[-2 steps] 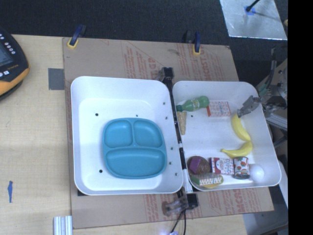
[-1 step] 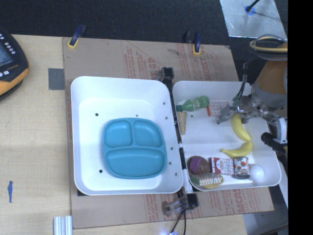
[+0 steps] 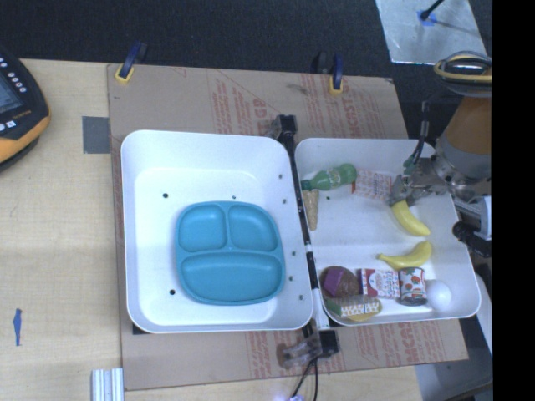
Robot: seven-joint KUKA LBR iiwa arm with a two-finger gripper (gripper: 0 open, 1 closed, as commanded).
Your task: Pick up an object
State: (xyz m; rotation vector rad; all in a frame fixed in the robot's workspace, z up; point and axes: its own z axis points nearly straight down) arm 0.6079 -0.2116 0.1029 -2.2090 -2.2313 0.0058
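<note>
My gripper (image 3: 409,192) hangs low over the upper right part of the right bin (image 3: 355,234), its tip right at the top end of a yellow banana (image 3: 410,219). Whether it touches the banana I cannot tell. A second banana (image 3: 408,257) lies just below. A green bottle (image 3: 333,177) lies on its side at the bin's top left, with a cone (image 3: 310,210) under it. Along the front wall sit a purple round fruit (image 3: 338,281), a flat sandwich-like toy (image 3: 359,309), a red-and-white carton (image 3: 380,282), a small can (image 3: 411,285) and a white ball (image 3: 438,293).
The left bin (image 3: 150,182) holds a blue divided plate (image 3: 230,252). A thin wall separates the two bins. Clamps (image 3: 336,73) pin the cardboard sheet at the back. A yellow and black device (image 3: 17,107) rests on the bench at far left.
</note>
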